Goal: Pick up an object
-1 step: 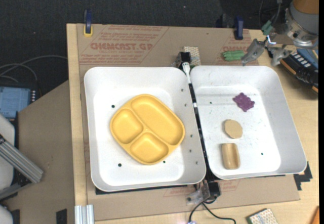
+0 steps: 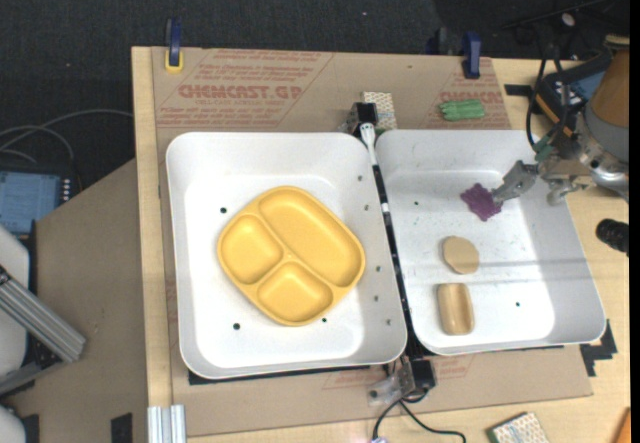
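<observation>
Hovering near the right bin's (image 2: 560, 326) far right corner, the gripper (image 2: 516, 179) is just beside the small purple piece (image 2: 480, 201); how far open it is can't be told, and nothing is seen held. That thin piece could easily get nudged away instead of grabbed.

Yellows and tans on white

Both bins (image 2: 200, 171) are white; the divided tray (image 2: 290, 253) is plain yellow. A purple scrap (image 2: 480, 201), a tan disc (image 2: 461, 254) and a tan block (image 2: 455, 308) lie on white. The board (image 2: 250, 81) is brown with red lettering; the green piece (image 2: 462, 111) lies on it.
</observation>
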Motion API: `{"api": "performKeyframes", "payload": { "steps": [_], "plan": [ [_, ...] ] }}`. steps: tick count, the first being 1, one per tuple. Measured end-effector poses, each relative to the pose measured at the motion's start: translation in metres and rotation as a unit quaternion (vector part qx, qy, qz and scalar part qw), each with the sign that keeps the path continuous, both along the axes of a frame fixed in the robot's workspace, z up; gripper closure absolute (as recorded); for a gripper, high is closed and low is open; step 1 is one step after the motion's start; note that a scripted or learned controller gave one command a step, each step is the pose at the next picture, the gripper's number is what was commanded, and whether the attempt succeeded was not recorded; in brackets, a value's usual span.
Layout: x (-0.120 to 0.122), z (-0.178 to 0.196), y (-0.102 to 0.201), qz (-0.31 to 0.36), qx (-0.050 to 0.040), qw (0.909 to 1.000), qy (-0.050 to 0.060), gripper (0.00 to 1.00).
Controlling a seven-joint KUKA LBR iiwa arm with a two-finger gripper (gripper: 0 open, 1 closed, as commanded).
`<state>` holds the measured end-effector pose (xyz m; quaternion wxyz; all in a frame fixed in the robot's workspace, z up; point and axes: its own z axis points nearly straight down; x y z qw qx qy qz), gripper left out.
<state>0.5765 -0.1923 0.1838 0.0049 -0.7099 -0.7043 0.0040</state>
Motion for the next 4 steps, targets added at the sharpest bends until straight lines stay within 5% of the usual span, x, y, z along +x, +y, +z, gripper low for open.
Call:
{"api": "performKeyframes", "payload": {
  "steps": [1,2,3,4],
  "plan": [
    [0.044,-0.104,0.02,0.006,-0.0007,1.0,-0.006,0.0],
    [0.046,-0.086,0.018,0.004,-0.002,0.9999,-0.011,1.0],
    [0.045,-0.086,0.018,0.004,-0.0019,0.9999,-0.01,0.0],
    [0.02,-0.098,-0.029,0.004,0.0047,1.0,-0.008,0.0]
  ]
}}
